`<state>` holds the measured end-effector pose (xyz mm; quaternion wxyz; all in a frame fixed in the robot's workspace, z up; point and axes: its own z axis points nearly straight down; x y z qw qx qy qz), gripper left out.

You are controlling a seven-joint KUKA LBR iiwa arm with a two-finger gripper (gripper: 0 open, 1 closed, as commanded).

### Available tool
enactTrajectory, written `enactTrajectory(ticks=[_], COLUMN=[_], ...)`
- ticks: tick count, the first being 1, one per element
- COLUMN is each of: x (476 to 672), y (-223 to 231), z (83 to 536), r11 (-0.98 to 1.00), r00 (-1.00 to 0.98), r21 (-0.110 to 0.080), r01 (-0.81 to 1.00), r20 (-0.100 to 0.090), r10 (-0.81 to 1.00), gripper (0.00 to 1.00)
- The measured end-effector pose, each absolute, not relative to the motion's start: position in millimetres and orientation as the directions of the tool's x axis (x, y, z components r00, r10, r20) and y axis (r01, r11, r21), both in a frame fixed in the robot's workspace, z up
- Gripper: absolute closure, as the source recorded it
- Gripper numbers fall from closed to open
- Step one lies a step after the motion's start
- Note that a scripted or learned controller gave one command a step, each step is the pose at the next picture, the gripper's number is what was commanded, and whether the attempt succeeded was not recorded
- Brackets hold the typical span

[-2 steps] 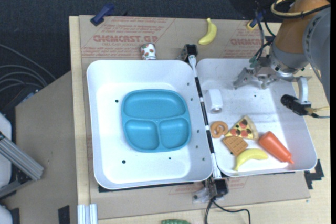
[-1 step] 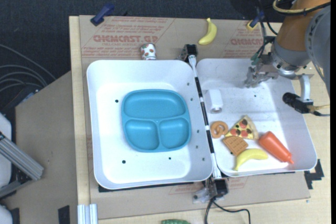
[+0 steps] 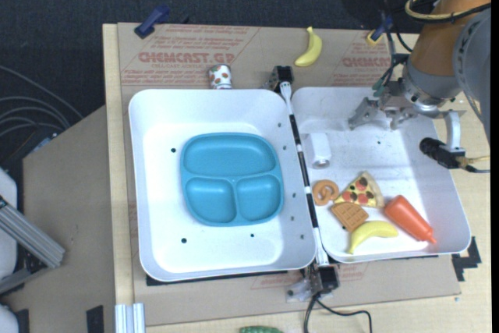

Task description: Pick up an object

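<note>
Progress on the pick stands at nothing lifted: my gripper [image 3: 380, 111] hovers in the upper part of the right bin [image 3: 448, 203], its fingers spread wide with only bare white floor between them, so I hold no object. Candidates for the pick lie in the lower half of that bin, below and slightly left of my gripper and well apart from it: a white cylinder [image 3: 320, 150] near the bin's left wall, a pretzel [image 3: 323, 190] below it, a pizza slice [image 3: 361, 188], a cracker [image 3: 348, 214], a banana [image 3: 372, 234] and a carrot [image 3: 409, 217] toward the lower right. The white cylinder is the nearest of these, down and to the left of my fingers. In the left bin [image 3: 148, 191] rests a blue divided tray [image 3: 231, 177]. By my judgement, the whole approach, descent, closure and lift remain to be done.
</note>
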<state>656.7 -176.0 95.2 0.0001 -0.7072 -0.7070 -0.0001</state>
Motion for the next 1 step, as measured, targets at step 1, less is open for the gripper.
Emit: enactTrajectory(ticks=[1], x=[644.1], y=[-159.4], z=[84.9], r11=[0.001], r00=[-0.001], r21=[-0.002], r01=[1.0], r20=[0.001], r10=[1.0], gripper=[0.0])
